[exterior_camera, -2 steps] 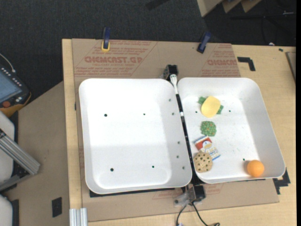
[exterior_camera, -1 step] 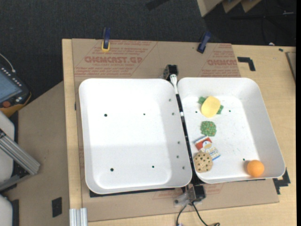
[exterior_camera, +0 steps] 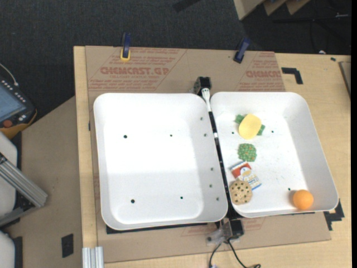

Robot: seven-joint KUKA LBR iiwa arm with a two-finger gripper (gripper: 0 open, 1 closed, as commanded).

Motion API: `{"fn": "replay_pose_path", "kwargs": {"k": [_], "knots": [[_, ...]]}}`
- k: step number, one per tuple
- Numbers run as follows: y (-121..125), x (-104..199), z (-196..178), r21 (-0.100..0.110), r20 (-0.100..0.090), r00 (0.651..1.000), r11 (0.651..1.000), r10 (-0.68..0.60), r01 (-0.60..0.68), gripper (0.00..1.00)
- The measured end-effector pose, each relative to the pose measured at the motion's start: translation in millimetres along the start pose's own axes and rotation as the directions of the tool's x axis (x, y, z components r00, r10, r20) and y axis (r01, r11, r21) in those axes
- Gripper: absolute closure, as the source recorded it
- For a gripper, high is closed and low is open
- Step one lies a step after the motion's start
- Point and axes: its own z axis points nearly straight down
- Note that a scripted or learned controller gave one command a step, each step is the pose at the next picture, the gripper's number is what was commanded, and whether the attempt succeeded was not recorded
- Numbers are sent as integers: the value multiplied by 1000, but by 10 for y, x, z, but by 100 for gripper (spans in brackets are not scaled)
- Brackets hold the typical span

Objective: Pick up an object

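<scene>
Objects to choose from all lie in the right bin (exterior_camera: 315, 130): a yellow piece (exterior_camera: 249, 125) resting on a green scrap, a green crinkled piece (exterior_camera: 246, 152) just below it, then a red and white packet (exterior_camera: 245, 175) touching a cookie (exterior_camera: 240, 192). These sit in a loose column near the bin's inner wall. We judge that the crowding leaves little room there for a clean closing. An orange ball (exterior_camera: 302, 199) sits well apart in the near corner, probably rolled against the rim. The left bin (exterior_camera: 111, 205) sits alongside, likely as the drop place. Blue clamps (exterior_camera: 125, 48) pin the cardboard sheet (exterior_camera: 167, 66), presumably to stop the bins shifting. How the gripper's jaws stand we cannot tell, so we place each object against its neighbours rather than against them.
</scene>
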Motion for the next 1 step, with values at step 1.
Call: {"fn": "replay_pose_path", "kwargs": {"k": [1], "knots": [[194, 453, 11, -3, 2, 1000, 1000, 1, -1, 100]]}}
